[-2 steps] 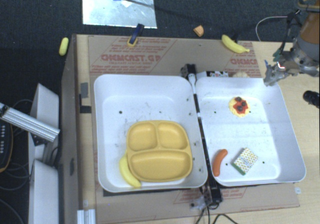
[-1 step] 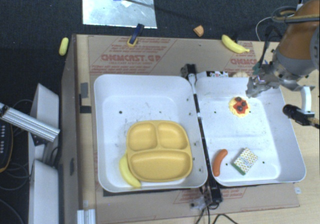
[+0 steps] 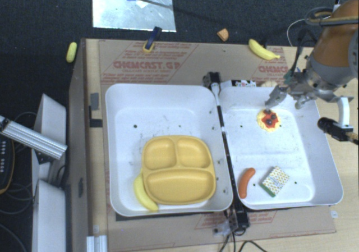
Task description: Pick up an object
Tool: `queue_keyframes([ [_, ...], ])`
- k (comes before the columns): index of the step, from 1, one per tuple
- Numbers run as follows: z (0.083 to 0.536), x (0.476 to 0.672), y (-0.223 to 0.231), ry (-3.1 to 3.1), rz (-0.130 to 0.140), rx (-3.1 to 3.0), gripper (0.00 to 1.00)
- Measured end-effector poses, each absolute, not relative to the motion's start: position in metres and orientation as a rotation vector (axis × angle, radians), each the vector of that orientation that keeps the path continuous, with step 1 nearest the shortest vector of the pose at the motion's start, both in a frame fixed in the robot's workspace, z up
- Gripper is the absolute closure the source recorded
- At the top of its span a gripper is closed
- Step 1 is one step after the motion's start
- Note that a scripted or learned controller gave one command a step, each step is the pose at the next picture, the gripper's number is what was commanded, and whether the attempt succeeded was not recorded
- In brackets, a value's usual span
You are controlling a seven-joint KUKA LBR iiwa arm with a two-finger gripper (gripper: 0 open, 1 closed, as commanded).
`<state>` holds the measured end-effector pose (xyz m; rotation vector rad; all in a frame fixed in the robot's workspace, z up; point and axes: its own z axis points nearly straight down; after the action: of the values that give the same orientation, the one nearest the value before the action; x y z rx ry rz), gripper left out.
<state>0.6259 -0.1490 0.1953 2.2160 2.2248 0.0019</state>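
**Claw spread above the right bin's far end**

Camera view: you had the claw (image 3: 289, 95) hanging over the far part of the right bin (image 3: 314, 150), its two fingers spread apart with nothing between them. One finger (image 3: 276, 96) pointed down-left, the other sat toward the bin's right rim. Just below the claw, near it but apart, a small round yellow toy with red and dark bits on top (image 3: 269, 120) lay on the bin floor; being round, it showed no long axis.

Nearer the front of that bin you had an orange sausage-shaped piece (image 3: 245, 182), its long axis running roughly near-to-far with a slight tilt to the right at its far end. Just beside it, apart, lay a small patterned block (image 3: 275, 181), turned diagonally.

In the left bin (image 3: 123, 133) a yellow divided tray (image 3: 178, 168) rested, with a banana (image 3: 143, 192) curved against its lower-left edge. Another banana (image 3: 262, 49) lay on the tabletop (image 3: 185, 63) beyond the right bin, its long axis slanting down to the right.
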Motion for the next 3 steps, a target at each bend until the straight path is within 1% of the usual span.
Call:
queue_keyframes([
  [1,0.135,0.631,-0.181,2.222,-0.001,2.220,0.00],
  [2,0.101,0.643,-0.165,2.225,0.001,2.217,0.00],
  [3,0.087,0.647,-0.186,2.220,0.007,2.215,0.00],
])
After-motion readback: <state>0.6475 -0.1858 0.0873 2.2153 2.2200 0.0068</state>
